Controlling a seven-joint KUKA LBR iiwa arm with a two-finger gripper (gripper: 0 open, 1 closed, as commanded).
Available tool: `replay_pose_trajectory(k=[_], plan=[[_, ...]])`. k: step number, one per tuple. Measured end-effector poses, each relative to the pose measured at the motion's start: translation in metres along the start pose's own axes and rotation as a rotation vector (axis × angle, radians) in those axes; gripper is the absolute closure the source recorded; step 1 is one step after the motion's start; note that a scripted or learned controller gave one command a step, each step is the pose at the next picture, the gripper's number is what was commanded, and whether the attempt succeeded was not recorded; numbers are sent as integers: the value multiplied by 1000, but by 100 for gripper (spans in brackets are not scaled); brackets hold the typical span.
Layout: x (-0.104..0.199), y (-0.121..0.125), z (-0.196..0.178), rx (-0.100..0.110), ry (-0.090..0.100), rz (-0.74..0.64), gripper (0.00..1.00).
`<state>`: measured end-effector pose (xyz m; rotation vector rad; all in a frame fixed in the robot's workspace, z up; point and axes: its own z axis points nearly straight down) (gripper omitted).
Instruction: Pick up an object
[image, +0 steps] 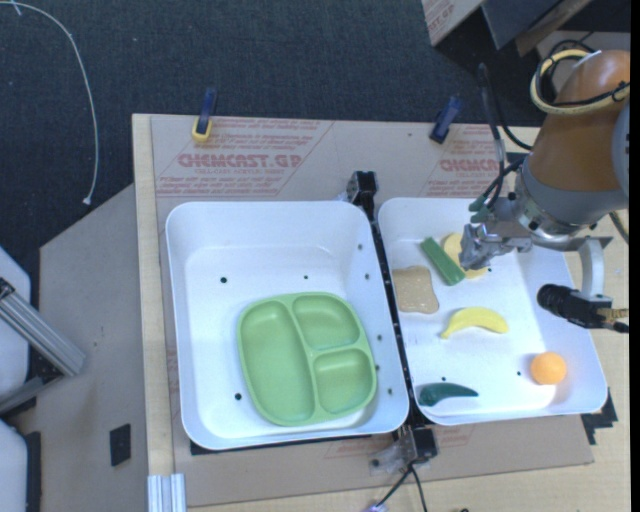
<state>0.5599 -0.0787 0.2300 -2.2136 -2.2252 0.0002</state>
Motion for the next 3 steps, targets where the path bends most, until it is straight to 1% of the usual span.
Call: replay_pose_trajectory(k=[1,2,3], plan=[[50,-6,-9,0,0,1,100],[105,-13,-15,-1,0,0,100],[153,-23,3,2,-1,1,100]])
